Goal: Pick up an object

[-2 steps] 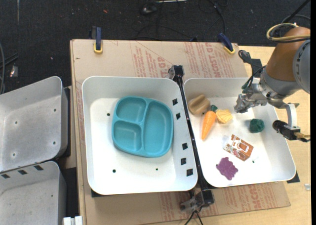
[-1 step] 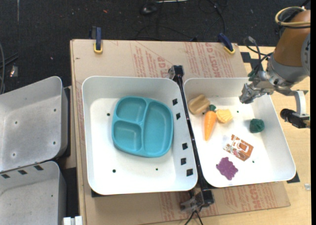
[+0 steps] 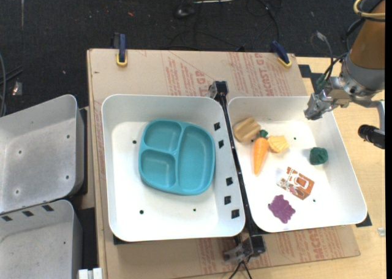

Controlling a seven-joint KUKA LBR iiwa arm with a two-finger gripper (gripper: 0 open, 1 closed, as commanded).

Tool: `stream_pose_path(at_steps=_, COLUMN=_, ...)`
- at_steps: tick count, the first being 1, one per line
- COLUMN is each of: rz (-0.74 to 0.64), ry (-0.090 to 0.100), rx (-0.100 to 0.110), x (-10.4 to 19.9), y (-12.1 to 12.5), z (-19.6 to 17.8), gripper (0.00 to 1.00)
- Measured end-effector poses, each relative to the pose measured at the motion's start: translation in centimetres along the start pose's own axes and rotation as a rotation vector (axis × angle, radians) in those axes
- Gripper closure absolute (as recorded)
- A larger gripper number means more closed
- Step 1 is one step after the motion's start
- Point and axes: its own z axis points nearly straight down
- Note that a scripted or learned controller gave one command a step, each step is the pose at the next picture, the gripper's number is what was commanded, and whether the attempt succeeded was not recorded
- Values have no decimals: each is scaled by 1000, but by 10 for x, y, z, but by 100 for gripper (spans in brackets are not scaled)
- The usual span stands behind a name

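Note:
The right bin [image 3: 343, 143] holds several small items: a tan bread piece [image 3: 247, 129], an orange carrot [image 3: 260, 154], a yellow chunk [image 3: 278, 143], a dark green lump [image 3: 318, 156], a red and white packet [image 3: 295, 183] and a purple cluster [image 3: 282, 208]. My gripper [image 3: 317, 107] hangs over the bin's far right corner, above and right of all of them, with nothing seen in it. Its fingers are too small and dark to read.
The left bin [image 3: 116, 149] bears a teal divided plate [image 3: 177, 156]. A black divider with clamps runs between the bins. Spare white bins [image 3: 37, 143] lie off the bench to the left. Cables cross the dark floor behind.

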Motion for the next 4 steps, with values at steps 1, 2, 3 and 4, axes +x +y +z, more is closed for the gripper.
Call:
stream_pose_path(at_steps=1, rz=-5, ry=3, rx=3, x=56, y=3, z=-14, gripper=100)
stream_pose_path(at_steps=2, rz=-5, ry=3, rx=6, x=113, y=0, z=-6, gripper=100)
stream_pose_path(at_steps=3, rz=-4, ry=3, rx=5, x=158, y=-5, z=-18, gripper=100)
stream_pose_path(at_steps=4, rz=-4, ry=2, rx=6, x=204, y=-15, z=-17, gripper=100)
